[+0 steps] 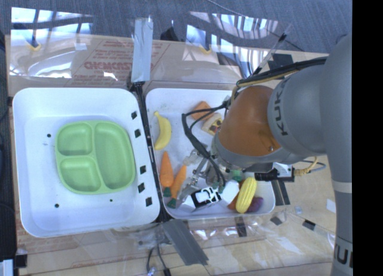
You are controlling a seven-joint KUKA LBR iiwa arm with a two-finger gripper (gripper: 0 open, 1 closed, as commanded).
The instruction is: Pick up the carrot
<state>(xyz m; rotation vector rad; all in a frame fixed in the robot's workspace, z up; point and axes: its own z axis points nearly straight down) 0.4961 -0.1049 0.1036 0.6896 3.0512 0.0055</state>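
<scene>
The bench carries 2 white bins side by side. The left bin [24, 149] holds a green divided plate [96, 156] with 3 compartments, lying near the middle, with bare white floor all around it up to the walls. The right bin [157, 97] is much more crowded. The grey arm [311, 107] with its orange band [248, 122] hangs over the centre and right part of this bin and hides a large piece of the floor.

The carrot [166, 170] lies in the right bin close to the left wall, its long axis running roughly along that wall, with the green end toward the near edge. A second, shorter orange piece [180, 176] lies just beside it on the right. A banana [162, 131] lies farther back along the same wall, with some free floor between it and the carrot. A corn cob [246, 194] stands near the front right corner, beside a purple item [257, 205] that I cannot name. Another orange item [201, 108] lies at the back, partly under the arm.

The gripper [194, 179] is low in the bin, just to the right of the shorter orange piece. I cannot tell if its fingers are apart or together, and nothing is seen between them.

On the grey arm the letters "KU" can be read. The cardboard [108, 59] behind the bins has red print, too blurred to read. A black and white tag [206, 196] lies below the gripper.
</scene>
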